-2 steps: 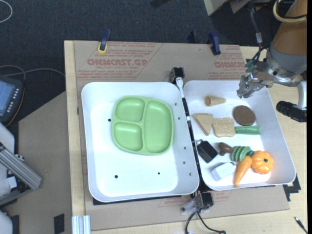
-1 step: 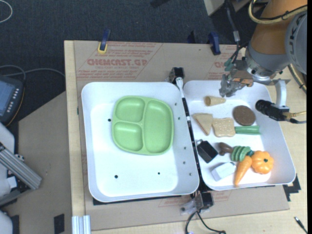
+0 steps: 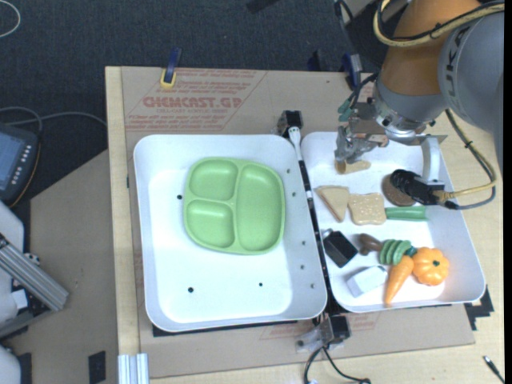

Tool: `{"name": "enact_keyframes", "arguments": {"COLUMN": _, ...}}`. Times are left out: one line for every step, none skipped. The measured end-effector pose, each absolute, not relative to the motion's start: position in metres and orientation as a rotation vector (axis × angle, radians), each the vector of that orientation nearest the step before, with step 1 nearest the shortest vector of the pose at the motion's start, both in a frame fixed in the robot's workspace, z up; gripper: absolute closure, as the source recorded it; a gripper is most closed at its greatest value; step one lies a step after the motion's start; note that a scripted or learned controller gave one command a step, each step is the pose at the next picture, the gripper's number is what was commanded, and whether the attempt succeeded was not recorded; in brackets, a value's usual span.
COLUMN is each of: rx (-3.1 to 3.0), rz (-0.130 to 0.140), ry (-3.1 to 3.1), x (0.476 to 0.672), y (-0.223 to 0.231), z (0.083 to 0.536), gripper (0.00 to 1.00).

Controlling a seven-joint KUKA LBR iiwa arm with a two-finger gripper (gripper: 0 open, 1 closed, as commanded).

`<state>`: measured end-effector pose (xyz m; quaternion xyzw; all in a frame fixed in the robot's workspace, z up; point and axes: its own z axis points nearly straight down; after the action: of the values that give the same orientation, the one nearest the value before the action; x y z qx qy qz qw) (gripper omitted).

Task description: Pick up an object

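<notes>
Two shallow white bins are seen side by side on a cardboard-topped bench (image 3: 200,94). In the left bin (image 3: 160,278) a green divided plate (image 3: 236,205) is laid, a bit toward the far side. The right bin (image 3: 456,238) is where all the loose stuff is piled: a small tan piece (image 3: 353,166) at the far left end, a wedge-shaped beige slice (image 3: 334,201) and a square toast-like piece (image 3: 367,208) just beside it, a green stick-like thing (image 3: 406,212) to the right of those, and a dark round object (image 3: 400,186) a bit farther back. Toward the near side a black block (image 3: 339,247), a small brown piece (image 3: 369,243), a white-grey block (image 3: 366,281), a carrot with a green top (image 3: 398,269) and an orange pumpkin-like toy (image 3: 430,266) are found, the carrot and pumpkin touching or very nearly so. The grey arm with the orange band (image 3: 424,30) is brought in from the right, and the gripper (image 3: 353,152) is placed low over the far left corner of the right bin, right at the small tan piece. Honestly the jaws are not shown clearly enough, so how they stand can't be told, and no grasp on the tan piece can be confirmed.
</notes>
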<state>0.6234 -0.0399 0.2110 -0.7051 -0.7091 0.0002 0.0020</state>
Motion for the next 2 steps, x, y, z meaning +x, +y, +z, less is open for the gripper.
{"name": "enact_keyframes", "arguments": {"rx": -2.215, "rz": -0.007, "ry": -2.230, "x": 0.6228, "y": 0.0158, "z": 0.2318, "gripper": 1.00}}
{"name": "enact_keyframes", "arguments": {"rx": -2.221, "rz": -0.004, "ry": -2.225, "x": 0.6289, "y": 0.0139, "z": 0.2340, "gripper": 1.00}}
